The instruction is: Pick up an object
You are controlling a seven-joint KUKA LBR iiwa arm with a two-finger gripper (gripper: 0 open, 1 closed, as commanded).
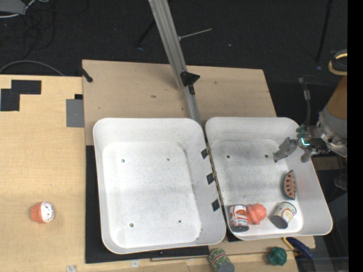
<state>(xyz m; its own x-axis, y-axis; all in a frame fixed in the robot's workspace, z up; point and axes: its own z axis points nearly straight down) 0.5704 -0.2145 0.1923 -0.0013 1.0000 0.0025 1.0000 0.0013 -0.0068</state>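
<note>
While the tool [293,148] hangs over the right bin [249,130] near its right wall, the closest thing is the watermelon slice [290,185], just below and slightly left, long axis running near to far. Can [239,217], pink lump [257,213] and second can [282,214] crowd the near edge. Can't tell the tool's state; the arm's wrist is cut off at right.
</note>
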